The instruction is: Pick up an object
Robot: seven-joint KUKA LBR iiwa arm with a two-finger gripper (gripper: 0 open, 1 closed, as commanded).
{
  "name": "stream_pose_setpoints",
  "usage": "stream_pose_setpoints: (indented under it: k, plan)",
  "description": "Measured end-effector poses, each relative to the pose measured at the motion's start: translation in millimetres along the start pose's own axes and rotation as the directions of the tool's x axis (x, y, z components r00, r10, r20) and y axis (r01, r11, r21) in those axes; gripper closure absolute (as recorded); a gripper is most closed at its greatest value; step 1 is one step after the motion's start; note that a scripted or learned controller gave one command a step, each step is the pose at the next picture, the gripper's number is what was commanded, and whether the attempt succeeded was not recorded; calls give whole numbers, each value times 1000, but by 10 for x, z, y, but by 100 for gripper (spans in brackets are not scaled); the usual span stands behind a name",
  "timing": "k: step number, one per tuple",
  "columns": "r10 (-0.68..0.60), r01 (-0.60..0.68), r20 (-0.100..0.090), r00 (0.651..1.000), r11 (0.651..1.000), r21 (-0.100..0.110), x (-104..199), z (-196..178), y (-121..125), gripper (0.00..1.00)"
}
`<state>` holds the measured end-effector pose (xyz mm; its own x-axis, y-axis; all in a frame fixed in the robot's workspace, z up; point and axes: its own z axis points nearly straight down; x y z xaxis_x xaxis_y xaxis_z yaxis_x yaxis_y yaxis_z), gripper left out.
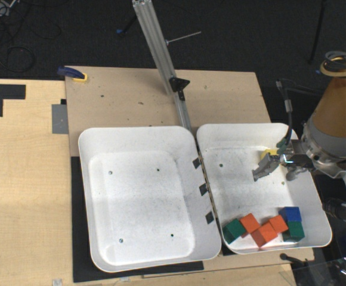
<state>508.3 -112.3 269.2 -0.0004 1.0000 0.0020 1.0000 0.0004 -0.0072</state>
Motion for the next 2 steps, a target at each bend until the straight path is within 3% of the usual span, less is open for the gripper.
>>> stream_pose_setpoints:
  k: [1,2]
  plan:
    - [3,-3,1,1000,1000,-5,-15,-19,4,0]
    - [1,-1,1,1000,1000,1,-50,462,75,0]
